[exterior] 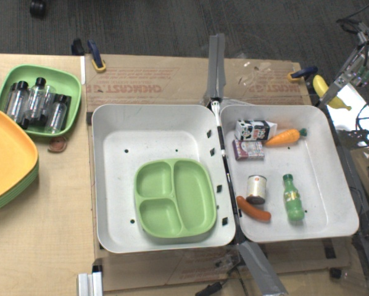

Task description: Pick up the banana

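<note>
**Banana up at the gripper, beyond the bins**

Camera view: the gripper (355, 66) is at the upper right, and the banana (323, 88) hangs just to its left, past the right bin's (332, 165) far corner. I cannot tell how the fingers stand. Below it, this bin holds a milk carton (255, 129), carrot (283, 137), purple packet (248, 150), can (256, 188), green bottle (292, 197) and sausage (253, 208). Further left, the left bin (110, 184) holds a green divided tray (174, 197). The cardboard (135, 86) print is mirrored and unclear.

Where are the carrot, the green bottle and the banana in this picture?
carrot (283, 137), camera view, middle of its orange body.
green bottle (293, 201), camera view, middle of its body.
banana (323, 88), camera view, its yellow upper part, beyond the right bin's far corner.
</note>
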Controlling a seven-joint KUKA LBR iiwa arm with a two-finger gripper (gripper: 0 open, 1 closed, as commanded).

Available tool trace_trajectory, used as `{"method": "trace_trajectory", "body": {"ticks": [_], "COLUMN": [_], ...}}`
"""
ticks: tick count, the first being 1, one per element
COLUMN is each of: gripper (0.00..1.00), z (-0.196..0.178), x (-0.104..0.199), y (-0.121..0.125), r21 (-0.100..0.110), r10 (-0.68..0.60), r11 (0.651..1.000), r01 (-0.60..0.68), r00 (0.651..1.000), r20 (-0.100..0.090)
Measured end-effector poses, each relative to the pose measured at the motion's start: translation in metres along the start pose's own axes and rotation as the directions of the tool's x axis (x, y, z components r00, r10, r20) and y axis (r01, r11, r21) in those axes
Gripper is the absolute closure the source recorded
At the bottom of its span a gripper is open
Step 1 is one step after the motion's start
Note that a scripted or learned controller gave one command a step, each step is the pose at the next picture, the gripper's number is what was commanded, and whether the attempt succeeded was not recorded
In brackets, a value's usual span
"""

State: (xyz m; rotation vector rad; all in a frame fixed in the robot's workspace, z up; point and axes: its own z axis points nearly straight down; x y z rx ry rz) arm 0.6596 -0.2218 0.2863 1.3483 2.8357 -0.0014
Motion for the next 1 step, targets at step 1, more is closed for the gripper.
{"method": "trace_trajectory", "body": {"ticks": [1], "gripper": [1.0], "z": [0.1239], "x": [0.0139], "y": [-0.0173], "r21": [-0.002], "r10": [-0.257], "r11": [0.966], "r01": [0.257], "r00": [0.966], "r20": [0.0]}}
